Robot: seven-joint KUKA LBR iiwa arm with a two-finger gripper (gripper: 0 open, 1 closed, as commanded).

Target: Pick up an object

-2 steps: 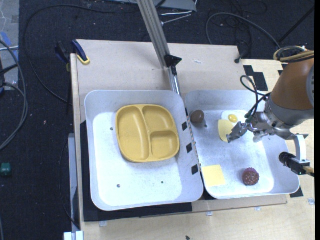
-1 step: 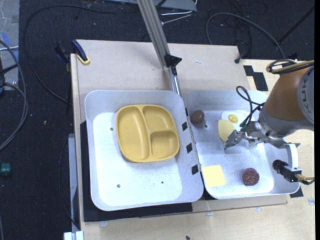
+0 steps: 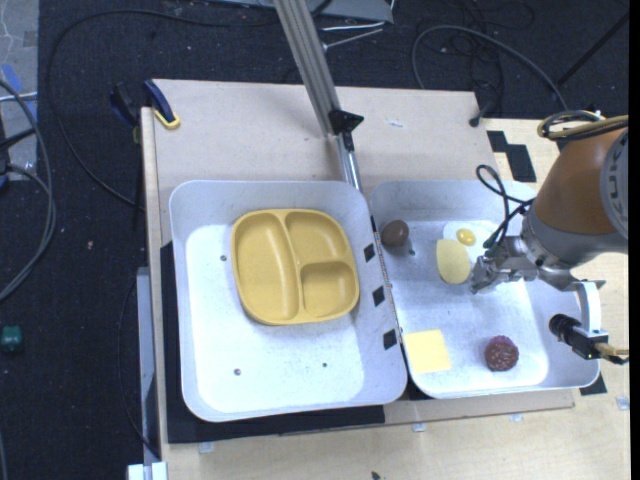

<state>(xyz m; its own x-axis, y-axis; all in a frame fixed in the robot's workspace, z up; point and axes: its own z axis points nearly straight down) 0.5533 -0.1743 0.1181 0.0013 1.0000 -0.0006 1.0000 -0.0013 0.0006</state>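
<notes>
Jaws: state I cannot tell, my gripper (image 3: 487, 273) low in the right white bin (image 3: 455, 388) | target: pale yellow rounded object (image 3: 452, 261) just beside me | progress: nothing lifted, grasp and raise remain.

- A pale wooden bench (image 3: 300, 128) stands on a dark floor (image 3: 70, 268).
- Black cables (image 3: 60, 58) loop at nine and twelve o'clock.
- A metal pole (image 3: 310, 58) slants from twelve o'clock.
</notes>
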